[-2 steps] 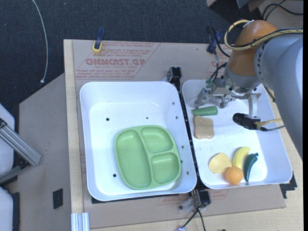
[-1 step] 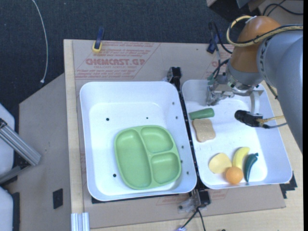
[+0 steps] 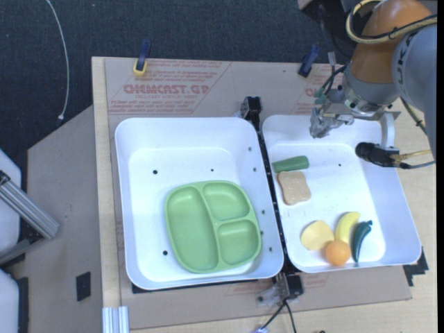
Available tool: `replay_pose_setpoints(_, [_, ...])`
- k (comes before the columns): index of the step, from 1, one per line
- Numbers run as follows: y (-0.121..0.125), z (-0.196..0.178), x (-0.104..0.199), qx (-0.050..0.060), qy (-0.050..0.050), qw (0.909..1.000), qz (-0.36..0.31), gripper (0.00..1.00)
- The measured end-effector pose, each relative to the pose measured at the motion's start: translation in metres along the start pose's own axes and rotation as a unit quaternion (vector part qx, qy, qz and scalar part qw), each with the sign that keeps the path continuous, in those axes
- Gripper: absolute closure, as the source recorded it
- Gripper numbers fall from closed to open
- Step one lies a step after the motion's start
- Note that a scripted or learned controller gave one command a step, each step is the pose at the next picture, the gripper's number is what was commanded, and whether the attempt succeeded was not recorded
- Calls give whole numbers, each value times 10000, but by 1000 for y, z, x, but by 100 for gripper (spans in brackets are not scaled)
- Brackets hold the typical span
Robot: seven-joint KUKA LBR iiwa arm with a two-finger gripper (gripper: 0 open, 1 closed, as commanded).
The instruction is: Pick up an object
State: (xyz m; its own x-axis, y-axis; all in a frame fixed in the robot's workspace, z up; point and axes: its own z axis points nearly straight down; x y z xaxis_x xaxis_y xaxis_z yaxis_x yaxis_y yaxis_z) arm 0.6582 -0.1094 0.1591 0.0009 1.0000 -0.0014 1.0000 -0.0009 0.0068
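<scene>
The left bin (image 3: 132, 186) carries a green divided plate (image 3: 211, 225) toward its near edge; treat it as out of scope. In the right bin (image 3: 388, 186), the green cucumber-like piece (image 3: 291, 164) lies against the left wall with the bread slice (image 3: 294, 186) just beside it on the near side. The yellow potato-like piece (image 3: 316, 235), orange (image 3: 338, 252), banana (image 3: 346, 226) and dark green pepper (image 3: 361, 237) crowd the near right corner, touching one another. The gripper (image 3: 323, 125) hangs above the far edge of the right bin, nothing between its fingers; you cannot tell their opening from this angle. Select the cucumber-like piece or the bread slice, as the nearest and least crowded. Align the fingers across the short axis, clear of the bin wall, and descend vertically before closing.
</scene>
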Motion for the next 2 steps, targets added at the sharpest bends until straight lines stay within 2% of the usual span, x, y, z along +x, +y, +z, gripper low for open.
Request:
replay_pose_setpoints(1, [2,-55,0,-5,0,10000,-8,100])
replay_pose_setpoints(2, [4,-67,58,14,11,10000,-33,100])
